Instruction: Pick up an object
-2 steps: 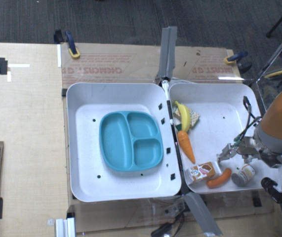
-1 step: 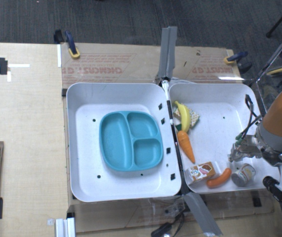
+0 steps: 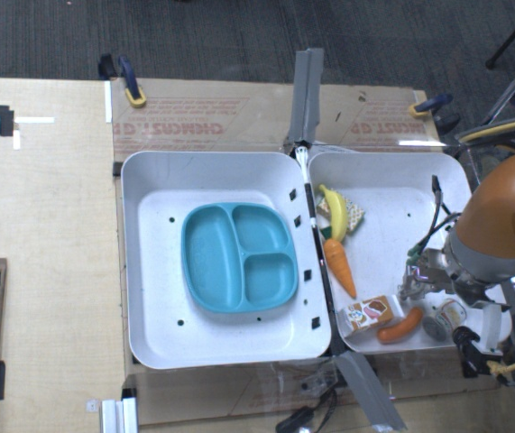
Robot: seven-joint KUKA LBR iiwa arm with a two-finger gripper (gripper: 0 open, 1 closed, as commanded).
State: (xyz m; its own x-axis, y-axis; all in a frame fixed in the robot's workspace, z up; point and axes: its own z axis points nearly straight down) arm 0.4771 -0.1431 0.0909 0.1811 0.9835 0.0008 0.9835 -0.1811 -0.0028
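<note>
I'm looking down on the bench (image 3: 41, 152), two white bins side by side. The left bin (image 3: 149, 242) is holding a blue tray (image 3: 239, 258) with three sections, nothing in them. The right bin (image 3: 392, 188) is carrying all the small stuff.

The arm (image 3: 501, 219) is reaching in from the right, orange band showing, wrist hanging over the bin's near right corner. The gripper (image 3: 417, 282) is sitting low there, just above the sausage (image 3: 399, 328) and beside the box (image 3: 371, 312). I'm not seeing anything between its jaws, and I cannot tell if the claw is wide or narrow, too much cabling and glare.

Items, big to small: carrot (image 3: 339, 267) lying along the left wall, banana (image 3: 334, 213) just above it resting on a pale mesh bit (image 3: 354, 213), the box and sausage touching near the front wall, a can (image 3: 448, 316) partly hidden under the wrist.

Progress, my read: nothing is lifted yet, every item is lying on the bin floor. I'm judging this as the approach or descent. Grasp and lift are both left. Likely target is the sausage, box or can, but I'm not sure which.
</note>
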